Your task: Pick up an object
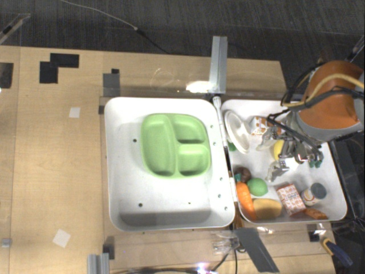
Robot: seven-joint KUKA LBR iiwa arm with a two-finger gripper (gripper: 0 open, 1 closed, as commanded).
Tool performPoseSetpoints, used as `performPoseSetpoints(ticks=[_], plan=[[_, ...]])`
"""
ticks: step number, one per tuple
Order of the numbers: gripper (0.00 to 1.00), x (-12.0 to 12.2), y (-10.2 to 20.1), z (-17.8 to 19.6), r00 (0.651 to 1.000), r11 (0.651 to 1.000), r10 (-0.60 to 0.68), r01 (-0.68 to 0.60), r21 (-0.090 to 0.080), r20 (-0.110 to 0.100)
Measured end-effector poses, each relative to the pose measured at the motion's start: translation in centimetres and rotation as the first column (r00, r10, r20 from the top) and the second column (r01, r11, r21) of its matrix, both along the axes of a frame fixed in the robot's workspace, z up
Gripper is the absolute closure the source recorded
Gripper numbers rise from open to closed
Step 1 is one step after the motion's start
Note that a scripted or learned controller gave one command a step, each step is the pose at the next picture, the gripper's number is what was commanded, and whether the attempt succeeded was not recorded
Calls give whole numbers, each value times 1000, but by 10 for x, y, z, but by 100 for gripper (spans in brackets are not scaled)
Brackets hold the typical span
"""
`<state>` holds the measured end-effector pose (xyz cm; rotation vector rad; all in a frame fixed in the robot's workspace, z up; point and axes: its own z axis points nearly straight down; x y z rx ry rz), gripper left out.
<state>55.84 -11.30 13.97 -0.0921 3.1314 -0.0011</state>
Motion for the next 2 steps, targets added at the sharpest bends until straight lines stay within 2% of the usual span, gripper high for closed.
performPoseSetpoints(ticks=[1, 2], plan=[[0, 7, -7, -41, 999, 999, -36, 36, 0, 4], [0, -41, 8, -48, 995, 995, -102, 102, 0, 15]])
